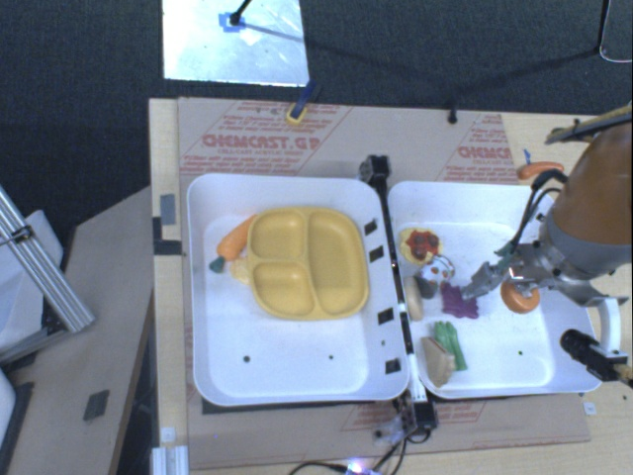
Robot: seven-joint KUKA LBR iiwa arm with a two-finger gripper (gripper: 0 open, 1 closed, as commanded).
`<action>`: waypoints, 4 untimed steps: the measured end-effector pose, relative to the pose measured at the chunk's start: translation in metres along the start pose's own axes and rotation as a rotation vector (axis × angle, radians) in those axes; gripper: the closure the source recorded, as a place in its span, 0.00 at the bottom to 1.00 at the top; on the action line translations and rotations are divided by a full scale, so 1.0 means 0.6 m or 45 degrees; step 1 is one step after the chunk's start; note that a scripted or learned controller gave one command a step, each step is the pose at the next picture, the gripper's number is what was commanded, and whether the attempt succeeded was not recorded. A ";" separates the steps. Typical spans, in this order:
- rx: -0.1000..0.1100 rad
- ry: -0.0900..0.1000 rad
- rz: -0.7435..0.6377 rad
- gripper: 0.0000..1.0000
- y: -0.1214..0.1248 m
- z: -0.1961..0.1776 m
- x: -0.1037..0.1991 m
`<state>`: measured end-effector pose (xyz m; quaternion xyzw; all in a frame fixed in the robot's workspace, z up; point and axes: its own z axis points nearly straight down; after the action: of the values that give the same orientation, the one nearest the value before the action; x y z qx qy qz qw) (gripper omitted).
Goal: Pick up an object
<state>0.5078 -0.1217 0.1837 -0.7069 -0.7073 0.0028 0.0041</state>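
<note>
Arm reaching in from the right, wrist low

The grey arm (593, 216), with its orange band at the top, enters from the view's right edge and bends down and leftward; its pincer (482, 283) points left and sits low, its tips too small to read.

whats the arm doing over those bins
The arm reaches in from the right with its pincer low over the right bin, beside a purple toy. An orange piece lies just right of it. A yellow divided plate and a toy carrot sit in the left bin. Nothing looks picked up yet.
</note>
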 end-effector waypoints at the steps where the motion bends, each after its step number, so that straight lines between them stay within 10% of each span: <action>1: -0.013 -0.002 -0.003 0.00 0.005 -0.008 0.000; 3: -0.015 -0.001 -0.002 0.00 0.003 0.157 -0.014; 4: -0.021 -0.006 0.000 1.00 0.005 0.134 -0.018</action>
<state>0.5101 -0.1321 0.1030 -0.7069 -0.7073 -0.0014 -0.0036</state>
